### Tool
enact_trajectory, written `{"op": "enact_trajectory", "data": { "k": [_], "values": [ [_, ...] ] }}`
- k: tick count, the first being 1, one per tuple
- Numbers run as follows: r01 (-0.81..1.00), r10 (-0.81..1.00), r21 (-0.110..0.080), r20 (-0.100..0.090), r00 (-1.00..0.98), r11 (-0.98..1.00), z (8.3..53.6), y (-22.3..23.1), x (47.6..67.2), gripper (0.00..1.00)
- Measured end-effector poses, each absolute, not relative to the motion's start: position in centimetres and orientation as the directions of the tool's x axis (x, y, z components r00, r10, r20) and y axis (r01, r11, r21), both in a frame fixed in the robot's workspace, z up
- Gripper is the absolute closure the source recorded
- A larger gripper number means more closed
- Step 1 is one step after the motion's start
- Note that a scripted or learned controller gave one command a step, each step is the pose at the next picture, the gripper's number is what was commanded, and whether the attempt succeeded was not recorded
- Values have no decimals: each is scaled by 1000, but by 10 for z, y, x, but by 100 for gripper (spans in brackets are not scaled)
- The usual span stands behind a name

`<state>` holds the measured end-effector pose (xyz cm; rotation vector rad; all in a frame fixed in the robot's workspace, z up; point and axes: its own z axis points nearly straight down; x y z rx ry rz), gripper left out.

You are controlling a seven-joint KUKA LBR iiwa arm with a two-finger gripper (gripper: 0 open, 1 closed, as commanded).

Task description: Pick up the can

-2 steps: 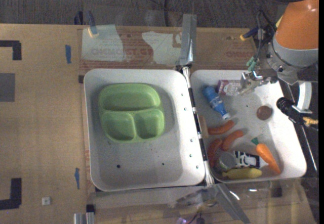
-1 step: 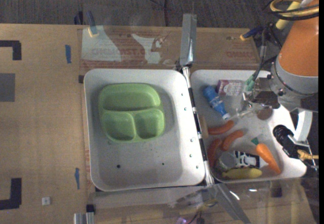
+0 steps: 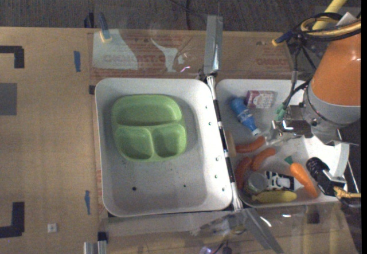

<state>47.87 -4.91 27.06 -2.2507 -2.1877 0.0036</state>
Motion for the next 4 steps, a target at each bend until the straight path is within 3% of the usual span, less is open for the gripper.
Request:
{"op": "enact_trajectory", "data": {
  "k": [1, 2, 3, 4],
  "values": [
    [986, 986, 1, 0, 164, -164, 272, 27, 501, 100],
    [986, 986, 2, -1, 164, -164, 281, 27, 501, 100],
    [849, 849, 0, -1, 528, -528, 327, 12, 494, 100],
    [791, 791, -4, -3, 612, -612, 293, 43, 479, 100]
  ]
}}
